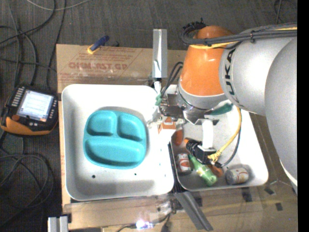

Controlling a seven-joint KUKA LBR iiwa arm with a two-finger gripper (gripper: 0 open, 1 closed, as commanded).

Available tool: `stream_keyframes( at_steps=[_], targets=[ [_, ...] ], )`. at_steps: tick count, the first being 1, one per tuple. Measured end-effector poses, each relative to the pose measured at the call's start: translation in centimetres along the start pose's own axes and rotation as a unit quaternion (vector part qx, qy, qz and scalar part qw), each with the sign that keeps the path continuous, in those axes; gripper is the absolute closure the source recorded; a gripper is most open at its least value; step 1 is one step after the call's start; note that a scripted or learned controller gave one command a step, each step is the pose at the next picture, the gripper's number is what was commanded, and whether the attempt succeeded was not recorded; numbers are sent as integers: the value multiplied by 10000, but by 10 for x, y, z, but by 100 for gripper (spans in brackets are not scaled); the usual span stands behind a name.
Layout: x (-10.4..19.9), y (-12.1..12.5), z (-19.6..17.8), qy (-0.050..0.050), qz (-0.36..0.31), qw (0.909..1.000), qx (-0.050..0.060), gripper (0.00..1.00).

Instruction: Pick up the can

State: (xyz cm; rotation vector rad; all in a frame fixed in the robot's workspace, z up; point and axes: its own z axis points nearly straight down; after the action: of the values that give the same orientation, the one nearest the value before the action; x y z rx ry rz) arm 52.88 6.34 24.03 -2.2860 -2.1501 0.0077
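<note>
camera view: the can (237,175) lies on its side in the right bin's (258,151) near corner, beside a green bottle (203,170). the gripper (166,115) hangs over the divide between the bins, well apart; its state i cannot tell.

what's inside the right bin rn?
Right bin: a silver can lying near the front right corner, a green bottle, a small dark can by the left wall. The arm covers the bin's back half, so anything there is hidden.
</note>
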Motion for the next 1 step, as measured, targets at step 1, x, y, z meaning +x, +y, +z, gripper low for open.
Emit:
stream_keyframes(
  at_steps=[1],
  targets=[
    [-24, -26, 2, 0, 66, 10000, 0, 100]
  ],
)
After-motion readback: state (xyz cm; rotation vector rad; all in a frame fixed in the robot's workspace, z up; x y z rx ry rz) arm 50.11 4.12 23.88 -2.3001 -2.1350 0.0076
